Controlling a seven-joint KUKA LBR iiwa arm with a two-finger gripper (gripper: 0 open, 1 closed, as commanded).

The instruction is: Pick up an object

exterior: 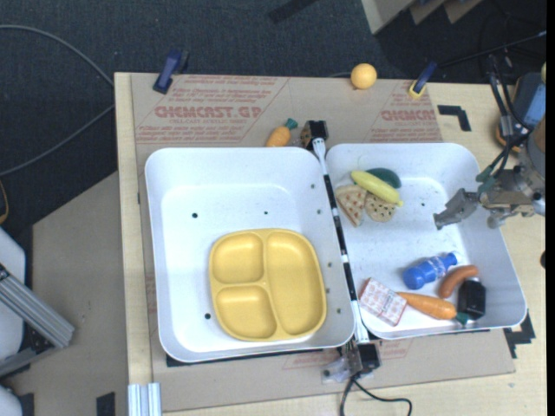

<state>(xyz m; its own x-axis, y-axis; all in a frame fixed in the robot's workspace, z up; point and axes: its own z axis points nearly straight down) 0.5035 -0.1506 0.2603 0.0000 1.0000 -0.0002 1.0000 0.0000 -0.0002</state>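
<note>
Here the gripper (453, 213) hangs over the right bin (416, 156), at about three o'clock of that bin, just inside its right wall. Whether it is open or closed I cannot tell; the view is too blurred there, and nothing shows in its grasp.

The things to choose from lie in this same bin. At about eleven o'clock a banana (375, 185) rests across a green piece (387, 178) and touches two waffle-like biscuits (362, 204). Toward five o'clock a blue bottle (427, 270) lies on its side, with a sausage (457, 280) just beside it, a carrot (423, 305) below, a black object (472, 298) at the corner, and a red-and-white packet (381, 301) at seven o'clock. The left bin (173, 180) bears a yellow divided plate (267, 282).

In my judgement the blue bottle is the best target: it is nearest the gripper, toward its seven o'clock, and stands a little apart from the pile. The approach should come straight down with the jaws set across the bottle's short width, since a round body may roll. The sausage lies close, so the descent should stay centred on the bottle to avoid nudging it. The flat packet would be hard to pinch.
</note>
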